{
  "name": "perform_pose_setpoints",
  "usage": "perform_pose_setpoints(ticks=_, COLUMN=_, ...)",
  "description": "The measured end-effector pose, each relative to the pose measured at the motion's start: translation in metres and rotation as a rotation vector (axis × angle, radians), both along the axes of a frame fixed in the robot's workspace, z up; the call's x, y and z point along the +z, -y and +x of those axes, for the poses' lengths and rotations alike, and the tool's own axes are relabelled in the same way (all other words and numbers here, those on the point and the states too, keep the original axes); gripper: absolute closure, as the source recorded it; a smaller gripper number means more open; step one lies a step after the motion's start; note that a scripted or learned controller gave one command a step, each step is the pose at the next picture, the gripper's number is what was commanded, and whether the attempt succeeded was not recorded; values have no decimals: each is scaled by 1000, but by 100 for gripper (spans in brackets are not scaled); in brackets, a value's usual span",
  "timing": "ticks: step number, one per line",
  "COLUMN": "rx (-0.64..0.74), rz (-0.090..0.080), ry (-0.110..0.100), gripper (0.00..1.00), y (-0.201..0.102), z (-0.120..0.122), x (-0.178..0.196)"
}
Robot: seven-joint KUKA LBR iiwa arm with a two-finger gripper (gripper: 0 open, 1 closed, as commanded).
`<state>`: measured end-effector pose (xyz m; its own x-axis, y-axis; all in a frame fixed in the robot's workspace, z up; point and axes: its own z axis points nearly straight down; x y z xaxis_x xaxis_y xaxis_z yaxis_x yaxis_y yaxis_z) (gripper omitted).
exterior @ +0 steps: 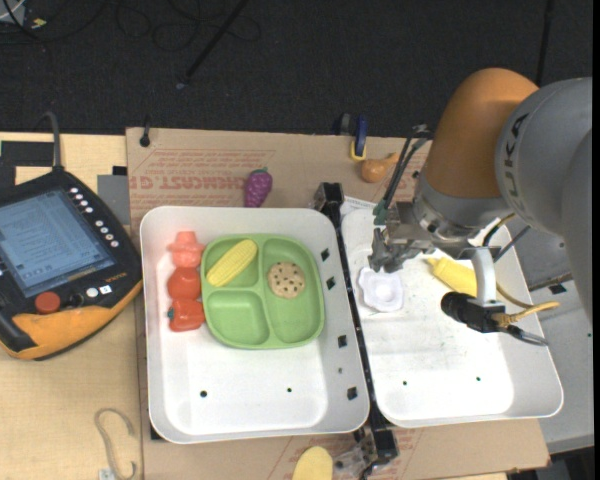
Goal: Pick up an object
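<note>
The end effector (385, 260) hovers just above a small white object (382, 292), grip state unclear; next it must descend and pinch.

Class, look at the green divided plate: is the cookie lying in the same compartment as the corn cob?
No. The cookie lies in the right-hand compartment of the green plate, the corn cob in the upper left one.

shallow white plastic left bin (242, 408): white | divided green plastic plate (248, 320): lime green | yellow toy corn cob (230, 261): yellow | round tan cookie (286, 280): tan, dark speckles | red-orange plastic figure (184, 283): pink top, red base | yellow banana-shaped toy (452, 272): yellow | small white cup-shaped object (382, 291): white | purple grape toy (258, 185): purple | orange-and-black teach pendant (46, 263): orange, black
</note>
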<state>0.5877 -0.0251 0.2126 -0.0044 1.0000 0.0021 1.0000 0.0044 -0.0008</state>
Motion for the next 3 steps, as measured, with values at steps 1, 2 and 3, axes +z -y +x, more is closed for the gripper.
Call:
perform_pose_setpoints(ticks=1, rx=0, rz=0, ry=2, gripper=100, y=-53, z=31, x=12)
perform_pose_setpoints(ticks=2, rx=-4, rz=-1, ry=-2, gripper=100, y=-65, z=21, x=14)
perform_pose_setpoints(ticks=3, rx=-1, rz=-2, ry=0, gripper=100, y=-66, z=31, x=24)
